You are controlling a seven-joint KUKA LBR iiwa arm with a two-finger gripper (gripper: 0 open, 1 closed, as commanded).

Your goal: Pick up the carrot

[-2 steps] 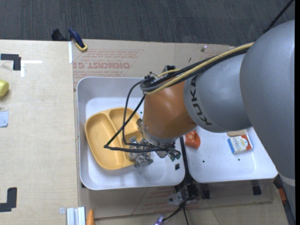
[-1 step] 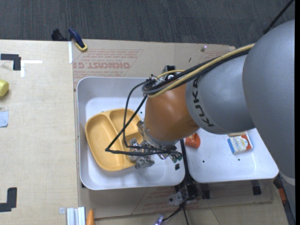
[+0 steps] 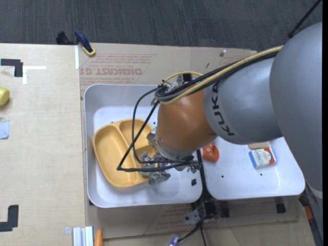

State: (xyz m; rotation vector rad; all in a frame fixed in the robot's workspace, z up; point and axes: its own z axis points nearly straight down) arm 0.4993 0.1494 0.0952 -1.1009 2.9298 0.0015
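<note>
From my remote console, the grey arm with its orange wrist band (image 3: 184, 119) hangs over the left shallow white bin (image 3: 95, 188), its pincer (image 3: 159, 170) low at the edge of the yellow two-compartment plastic tray (image 3: 115, 150). I cannot tell how far the pincer is open. The small orange carrot (image 3: 210, 152) lies just right of the pincer, partly hidden by the wrist.

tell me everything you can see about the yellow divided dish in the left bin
The yellow divided dish is a shallow oval tray, plastic by its look, with a raised ridge splitting it into two compartments. It lies flat and slanted in the left bin, near that bin's left wall. The arm's gripper hangs over its right end, hiding that part.
</note>
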